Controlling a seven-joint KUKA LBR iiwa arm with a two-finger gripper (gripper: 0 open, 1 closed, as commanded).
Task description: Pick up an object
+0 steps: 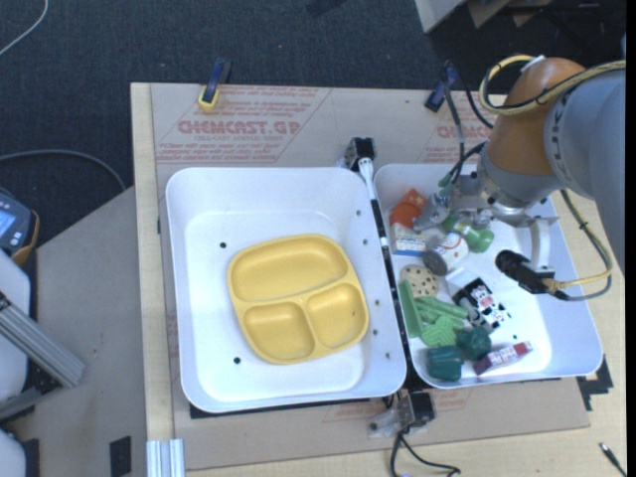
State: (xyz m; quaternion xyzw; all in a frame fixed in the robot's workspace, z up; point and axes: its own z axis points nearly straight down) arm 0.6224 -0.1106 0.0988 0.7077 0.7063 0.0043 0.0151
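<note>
My gripper (449, 219) is lowered into the right bin (576, 316), in its upper part, among a pile of small things. An orange toy (407, 210) lies just to its left. A green rounded piece (481, 237) and a white cup-like item (453, 250) sit right below it. Close by are a grey disc (434, 262) and a white and blue packet (406, 241). Nothing can be made out between the fingers.
The left bin (199, 207) holds a yellow divided tray (296, 296). Lower in the right bin lie a dotted beige piece (422, 284), green sticks (437, 316), a black-and-white cow toy (481, 302), dark teal objects (445, 364) and a pink marker (505, 355).
</note>
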